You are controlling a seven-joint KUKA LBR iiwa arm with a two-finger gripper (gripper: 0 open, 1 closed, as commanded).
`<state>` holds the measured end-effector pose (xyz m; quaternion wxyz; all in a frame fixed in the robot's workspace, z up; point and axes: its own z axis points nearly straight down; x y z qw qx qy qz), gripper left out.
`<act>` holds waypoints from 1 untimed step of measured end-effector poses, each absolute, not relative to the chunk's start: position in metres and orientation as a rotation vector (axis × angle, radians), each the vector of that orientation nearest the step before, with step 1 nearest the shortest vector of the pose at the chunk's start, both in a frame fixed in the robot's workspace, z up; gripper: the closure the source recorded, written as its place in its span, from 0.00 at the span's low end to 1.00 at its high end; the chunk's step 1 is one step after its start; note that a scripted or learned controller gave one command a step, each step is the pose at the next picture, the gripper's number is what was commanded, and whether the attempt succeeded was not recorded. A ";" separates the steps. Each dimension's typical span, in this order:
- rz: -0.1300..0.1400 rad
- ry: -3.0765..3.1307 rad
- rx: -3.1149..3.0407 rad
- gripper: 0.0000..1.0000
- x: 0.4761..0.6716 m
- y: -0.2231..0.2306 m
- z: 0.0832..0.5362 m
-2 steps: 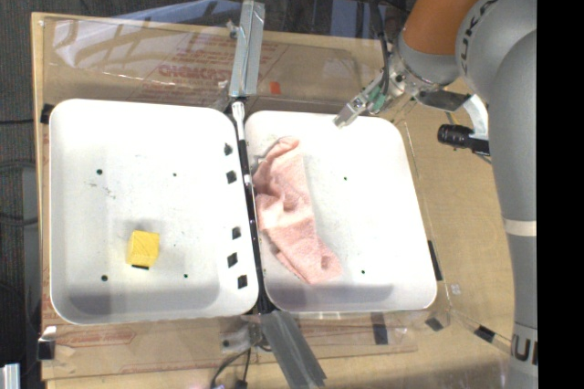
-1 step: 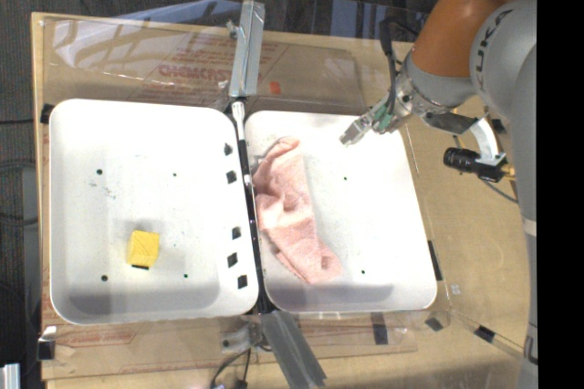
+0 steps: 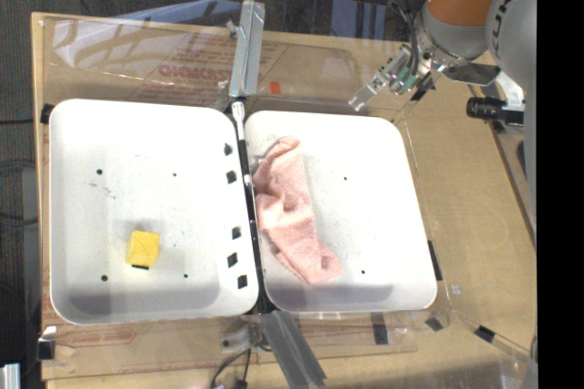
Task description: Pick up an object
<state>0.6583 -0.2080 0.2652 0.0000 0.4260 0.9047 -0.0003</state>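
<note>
Pink crumpled cloth (image 3: 290, 212) lies along the right white bin's (image 3: 392, 223) left wall; a small yellow block (image 3: 143, 248) sits in the left bin (image 3: 82, 159). Gripper (image 3: 383, 86) hovers beyond the rim, fingers (image 3: 365, 97) apparently spread, holding nothing. Soft folds might slip free.

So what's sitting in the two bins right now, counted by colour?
Yellow: 1, the yellow block in the left bin
Pink: 1, the pink cloth in the right bin
Total: 2
</note>
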 end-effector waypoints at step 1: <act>-0.001 2.870 1.280 1.00 0.608 -0.199 0.284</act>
